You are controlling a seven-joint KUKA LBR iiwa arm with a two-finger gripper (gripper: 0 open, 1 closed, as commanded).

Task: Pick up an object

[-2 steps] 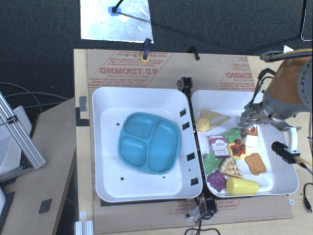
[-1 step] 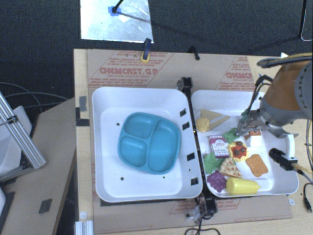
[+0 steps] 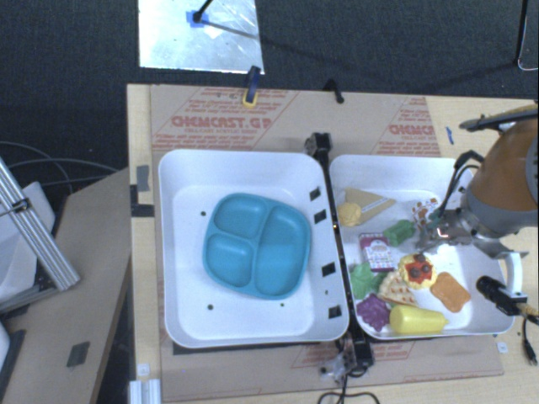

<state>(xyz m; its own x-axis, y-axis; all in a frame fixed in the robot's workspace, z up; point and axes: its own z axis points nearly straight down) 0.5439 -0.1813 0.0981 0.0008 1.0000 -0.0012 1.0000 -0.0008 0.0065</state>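
Two white bins on the worktop: left bin [image 3: 181,217] has a blue divided plate [image 3: 256,245], right bin [image 3: 396,168] holds a cluster of toy food. End effector [image 3: 436,230] sits over the right bin's middle, near its right wall; can't tell its finger state. Yellow pepper [image 3: 415,318] lies at that bin's front edge, long axis along the edge, narrow end toward the right. Orange piece [image 3: 450,292] just behind it.

blue divided plate [image 3: 256,245] in left bin [image 3: 181,192] — foil sheet [image 3: 200,23], cardboard [image 3: 219,116]
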